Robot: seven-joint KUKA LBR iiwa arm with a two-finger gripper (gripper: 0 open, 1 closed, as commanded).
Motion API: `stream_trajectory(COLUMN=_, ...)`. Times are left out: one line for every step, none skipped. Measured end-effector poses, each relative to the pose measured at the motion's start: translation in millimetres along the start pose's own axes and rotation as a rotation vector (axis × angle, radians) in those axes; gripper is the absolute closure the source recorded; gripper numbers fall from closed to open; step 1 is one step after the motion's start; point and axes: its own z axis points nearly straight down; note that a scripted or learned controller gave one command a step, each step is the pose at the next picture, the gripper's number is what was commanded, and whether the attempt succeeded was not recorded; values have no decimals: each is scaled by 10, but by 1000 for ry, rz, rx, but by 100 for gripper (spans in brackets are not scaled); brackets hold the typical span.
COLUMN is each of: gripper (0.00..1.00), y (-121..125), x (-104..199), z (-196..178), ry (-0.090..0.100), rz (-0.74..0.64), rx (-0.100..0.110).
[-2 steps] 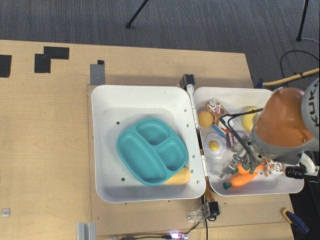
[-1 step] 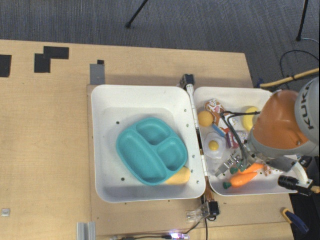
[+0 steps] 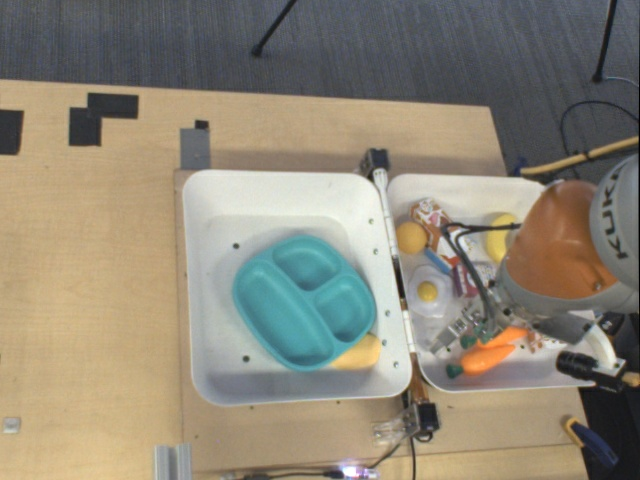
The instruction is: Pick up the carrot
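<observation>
The wooden bench carries two shallow white bins side by side. The left bin is the larger sight: a teal divided plate lies tilted across its floor, three compartments facing up, and a pale yellow object pokes out from under the plate's lower right corner. The right bin is crowded, and the grey arm with its orange band leans in over it from the right, covering much of it. Along that bin's left side sit a yellow ball-like piece, a red and white packet, and a small white piece with a yellow centre. The carrot lies near the bin's front wall, green end pointing left. The gripper hangs right at the carrot's upper edge; whether its fingers are spread or pinching, I cannot tell.
</observation>
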Motion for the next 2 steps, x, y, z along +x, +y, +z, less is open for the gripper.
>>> stream_trajectory(gripper=0, y=0, x=0, z=0, ry=0, rz=0, rx=0)
stream_trajectory(gripper=0, y=-167, x=-214, z=1, ry=1, rz=148, rx=-1)
